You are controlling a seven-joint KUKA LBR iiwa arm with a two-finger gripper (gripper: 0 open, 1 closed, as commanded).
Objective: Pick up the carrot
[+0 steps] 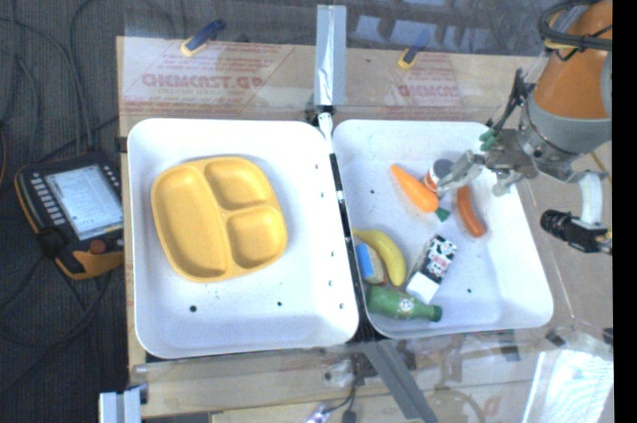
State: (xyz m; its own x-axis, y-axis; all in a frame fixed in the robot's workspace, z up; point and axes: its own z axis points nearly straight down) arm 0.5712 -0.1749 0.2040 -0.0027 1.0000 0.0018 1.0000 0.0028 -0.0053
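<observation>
A small orange carrot [414, 188] lies slanted on the right bin [518, 297] floor, near its upper middle. It looks like light, stiff, smooth toy plastic, tapered; the thicker middle seems the best hold. Just beside it sit a sausage-like piece [471, 212] and banana [386, 254]. The gripper [468, 168] hovers close, fingers spread, holding nothing
</observation>
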